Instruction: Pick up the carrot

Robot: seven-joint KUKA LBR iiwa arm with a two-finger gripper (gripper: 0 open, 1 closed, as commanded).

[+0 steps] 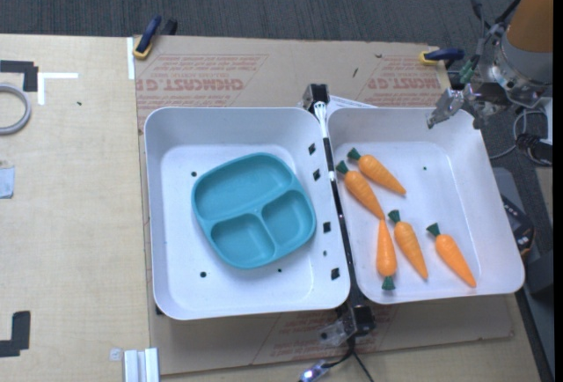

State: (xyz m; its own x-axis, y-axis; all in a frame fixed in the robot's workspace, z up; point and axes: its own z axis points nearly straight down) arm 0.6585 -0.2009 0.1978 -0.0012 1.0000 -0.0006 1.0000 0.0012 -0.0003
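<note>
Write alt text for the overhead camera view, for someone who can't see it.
Five carrots lie in the right white bin, while the gripper hovers above that bin's far right corner, holding nothing. The left white bin holds a teal divided plate.

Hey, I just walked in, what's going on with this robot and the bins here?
A robot arm reaches in from the right, its gripper hovering over the far right corner of the right bin. Five carrots lie loose in that bin, none picked up yet. The left bin holds a blue divided plate with nothing on it.
</note>
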